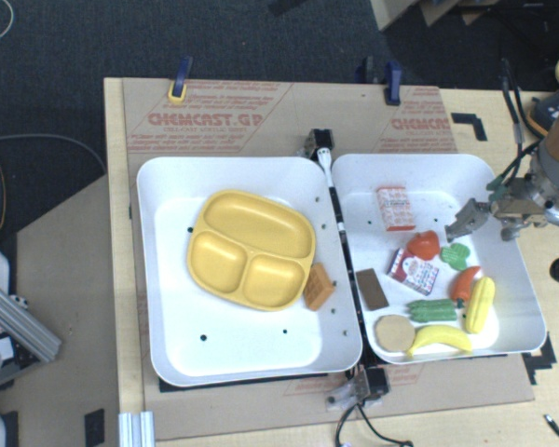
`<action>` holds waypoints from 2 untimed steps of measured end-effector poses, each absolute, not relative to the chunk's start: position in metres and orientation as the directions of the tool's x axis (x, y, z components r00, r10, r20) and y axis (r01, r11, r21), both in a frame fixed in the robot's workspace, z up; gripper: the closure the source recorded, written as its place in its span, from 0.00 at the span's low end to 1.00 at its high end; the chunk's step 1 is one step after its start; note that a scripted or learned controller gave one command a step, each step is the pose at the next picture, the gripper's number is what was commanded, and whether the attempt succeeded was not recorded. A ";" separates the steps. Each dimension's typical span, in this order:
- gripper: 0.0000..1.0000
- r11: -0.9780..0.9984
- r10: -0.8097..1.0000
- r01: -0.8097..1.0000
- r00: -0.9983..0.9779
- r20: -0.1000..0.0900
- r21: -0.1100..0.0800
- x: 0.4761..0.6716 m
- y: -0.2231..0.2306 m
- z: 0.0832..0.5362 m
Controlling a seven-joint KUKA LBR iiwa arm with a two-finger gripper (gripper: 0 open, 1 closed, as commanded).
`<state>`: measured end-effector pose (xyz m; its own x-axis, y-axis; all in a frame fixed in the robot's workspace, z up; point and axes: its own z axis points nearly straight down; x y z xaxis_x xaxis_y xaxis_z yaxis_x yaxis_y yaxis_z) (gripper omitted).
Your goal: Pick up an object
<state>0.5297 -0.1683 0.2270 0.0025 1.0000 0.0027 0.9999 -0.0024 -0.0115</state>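
The right bin point(354, 180) holds a pile of toy food: a red-and-white packet point(394, 207), a red tomato point(425, 245), a red-white pouch point(415, 270), a green piece point(456, 254), an orange piece point(463, 285), a yellow corn cob point(481, 305), a green cucumber point(433, 310), a banana point(438, 340), a tan round cookie point(394, 333) and a brown bar point(371, 289). My gripper point(489, 227) hovers over the bin's right side, just up and right of the green piece. It is open, with nothing between its fingers.
The left bin point(158, 277) carries a yellow divided plate point(250, 250) with a brown cracker point(319, 287) beside its lower right edge. A black divider point(340, 240) runs between the bins. Clamps point(179, 82) sit at the board's far edge.
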 end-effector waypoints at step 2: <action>0.00 0.001 1.000 1.000 -0.001 0.002 -0.005 0.538 -0.163 0.187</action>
